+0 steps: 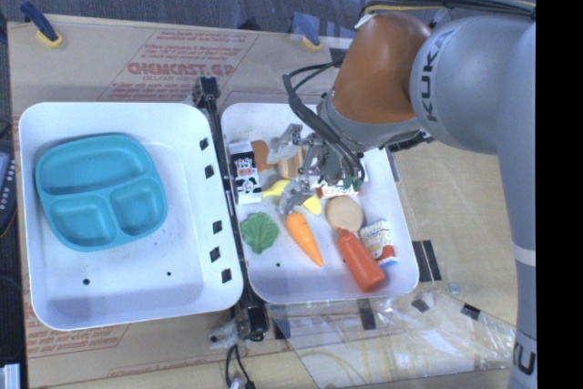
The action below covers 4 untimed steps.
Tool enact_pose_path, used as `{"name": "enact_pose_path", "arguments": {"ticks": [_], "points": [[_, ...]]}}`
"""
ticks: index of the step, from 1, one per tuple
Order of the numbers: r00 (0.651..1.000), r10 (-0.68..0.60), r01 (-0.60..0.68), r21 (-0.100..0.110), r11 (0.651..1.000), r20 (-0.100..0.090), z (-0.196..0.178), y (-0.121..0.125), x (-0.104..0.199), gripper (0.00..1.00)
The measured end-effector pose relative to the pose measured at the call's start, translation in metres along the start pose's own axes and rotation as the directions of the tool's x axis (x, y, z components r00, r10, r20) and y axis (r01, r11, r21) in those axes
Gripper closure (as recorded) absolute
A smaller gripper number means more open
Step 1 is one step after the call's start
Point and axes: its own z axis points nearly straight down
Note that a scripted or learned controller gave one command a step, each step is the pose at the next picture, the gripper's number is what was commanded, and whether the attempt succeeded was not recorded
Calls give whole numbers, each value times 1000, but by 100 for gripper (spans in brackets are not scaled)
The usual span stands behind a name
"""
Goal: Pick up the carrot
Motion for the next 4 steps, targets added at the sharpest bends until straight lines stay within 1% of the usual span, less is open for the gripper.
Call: {"name": "enact_pose_path", "arguments": {"ticks": [1,2,3,4], "points": [[998,-65,65,2,998,0,74,-22,57,0],[997,-76,76,3,997,6,62,-20,54,100],[997,-77,77,3,997,5,62,-19,54,0],[996,-85,85,4,996,9,52,-18,52,100]]}}
